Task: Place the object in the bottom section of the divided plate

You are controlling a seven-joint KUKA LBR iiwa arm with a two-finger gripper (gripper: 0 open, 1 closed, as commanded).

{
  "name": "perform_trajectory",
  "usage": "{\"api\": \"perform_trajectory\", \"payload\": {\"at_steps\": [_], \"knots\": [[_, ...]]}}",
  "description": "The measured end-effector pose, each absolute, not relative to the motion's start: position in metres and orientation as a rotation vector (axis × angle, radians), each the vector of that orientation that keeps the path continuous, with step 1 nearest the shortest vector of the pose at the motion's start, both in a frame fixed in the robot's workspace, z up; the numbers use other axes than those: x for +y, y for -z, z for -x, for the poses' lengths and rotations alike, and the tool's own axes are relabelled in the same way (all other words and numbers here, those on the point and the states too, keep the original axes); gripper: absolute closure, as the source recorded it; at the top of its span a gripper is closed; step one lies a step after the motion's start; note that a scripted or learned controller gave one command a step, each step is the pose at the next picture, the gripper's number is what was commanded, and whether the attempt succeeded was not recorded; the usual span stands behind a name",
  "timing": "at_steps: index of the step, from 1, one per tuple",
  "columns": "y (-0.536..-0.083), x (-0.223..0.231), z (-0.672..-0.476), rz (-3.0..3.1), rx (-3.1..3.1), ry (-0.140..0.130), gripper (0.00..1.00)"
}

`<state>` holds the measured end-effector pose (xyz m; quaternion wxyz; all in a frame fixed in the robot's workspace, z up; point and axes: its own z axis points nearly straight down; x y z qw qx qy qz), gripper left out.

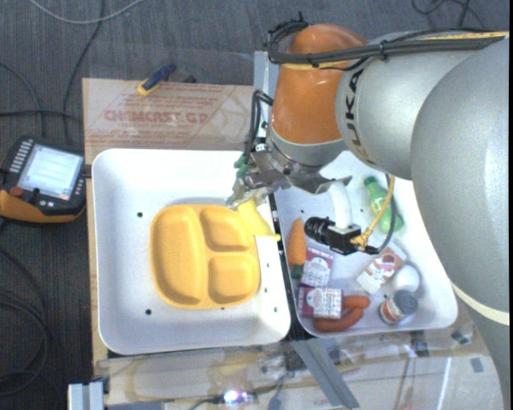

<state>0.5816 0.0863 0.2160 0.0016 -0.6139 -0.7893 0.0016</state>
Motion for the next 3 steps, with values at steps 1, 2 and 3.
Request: {"api": "perform_trajectory", "payload": {"at_steps": [1,2,3], "knots": [[-0.1396,0.1680,-0.5787,1.874,-2.517,-0.007,1.00],[-0.1397,0.1675,-0.5789,1.875,-2.516,-0.007,0.00],[-0.1397,0.1675,-0.5789,1.875,-2.516,-0.007,0.00]]}}
